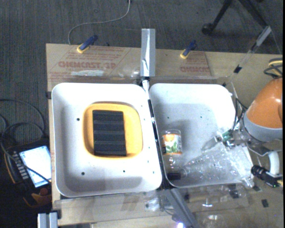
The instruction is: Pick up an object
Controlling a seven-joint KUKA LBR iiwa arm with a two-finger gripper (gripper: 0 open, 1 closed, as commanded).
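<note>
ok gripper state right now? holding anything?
Gripper: cannot be told. It sits low at the right bin's right side, by the crumpled clear plastic bag; nothing is visibly held.

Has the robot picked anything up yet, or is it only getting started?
Nothing looks lifted yet. The small jar and the clear crinkled plastic lie in the right bin, the yellow tray in the left bin. The arm hangs over the right bin's edge; grasping and lifting remain.
</note>
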